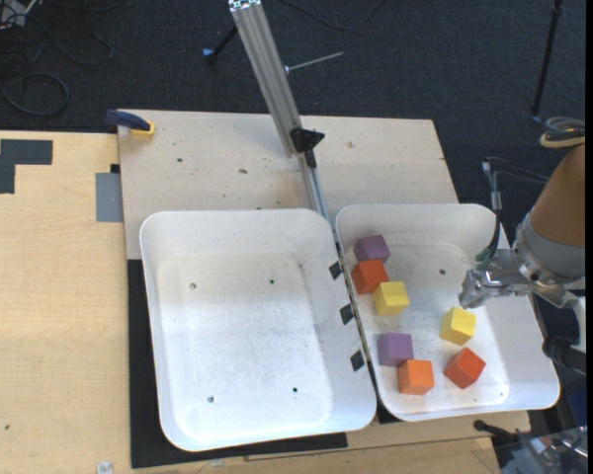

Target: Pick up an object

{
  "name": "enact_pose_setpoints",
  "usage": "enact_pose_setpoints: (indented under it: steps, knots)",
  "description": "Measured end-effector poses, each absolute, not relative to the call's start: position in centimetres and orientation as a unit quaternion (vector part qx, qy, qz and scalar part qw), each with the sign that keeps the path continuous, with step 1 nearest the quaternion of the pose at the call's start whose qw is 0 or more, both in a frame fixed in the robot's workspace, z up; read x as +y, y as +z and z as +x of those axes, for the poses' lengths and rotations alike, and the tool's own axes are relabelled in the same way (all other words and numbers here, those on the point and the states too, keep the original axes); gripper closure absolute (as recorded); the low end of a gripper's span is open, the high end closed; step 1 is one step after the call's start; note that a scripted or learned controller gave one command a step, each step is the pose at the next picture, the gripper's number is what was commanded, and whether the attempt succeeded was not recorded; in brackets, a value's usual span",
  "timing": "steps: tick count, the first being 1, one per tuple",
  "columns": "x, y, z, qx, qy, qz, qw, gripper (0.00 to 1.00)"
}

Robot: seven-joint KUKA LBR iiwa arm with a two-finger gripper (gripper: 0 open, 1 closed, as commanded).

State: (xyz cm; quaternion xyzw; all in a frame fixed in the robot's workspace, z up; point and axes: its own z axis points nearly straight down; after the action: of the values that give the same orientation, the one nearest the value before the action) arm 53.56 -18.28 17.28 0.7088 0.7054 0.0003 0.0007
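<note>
Yellow cube (458, 325), right bin (534, 388), directly beneath the gripper (471, 297), which hangs just above it with no block between its fingers; whether they are spread or pressed together cannot be told. Adjacent stock: red cube (465, 367), orange cube (415, 375), purple cube (394, 347). Risk: an off-centre descent may nudge the tilted cube aside, so the fingers close on nothing.
</note>
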Motion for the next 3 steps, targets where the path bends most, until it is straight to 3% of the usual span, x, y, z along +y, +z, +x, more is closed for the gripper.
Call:
enact_pose_setpoints:
  steps: [1,3]
  knots:
    - [-18.4,22.6,53.6,0.707,0.0008,0.707,0.001,1.0]
    - [-6.5,22.2,54.9,0.709,-0.0002,0.705,-0.003,1.0]
